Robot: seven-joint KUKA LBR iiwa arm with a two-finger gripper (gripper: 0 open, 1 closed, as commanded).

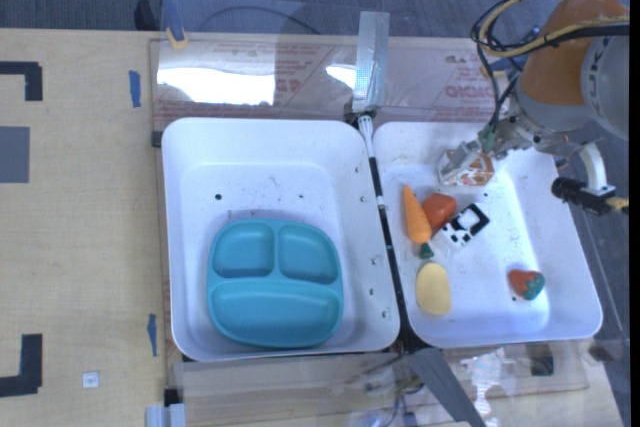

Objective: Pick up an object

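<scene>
The right bin (560, 315) holds an orange carrot (414, 215), a red piece (440, 208) beside it, a black-and-white block (466, 223), a pale yellow lemon-shaped piece (433, 288) and a red strawberry with a teal top (526, 284). My gripper (466, 161) is low over the bin's back part, reaching in from the right. A small orange-and-white object (477, 176) lies right at its tip, touching or just under it. Whether it is gripped is unclear.
The left bin (190, 155) holds a teal divided plate (275, 283) in its front half. A metal divider post (371, 65) stands at the back between the bins. Yellow and black cables (510, 15) loop around the arm's wrist at the upper right.
</scene>
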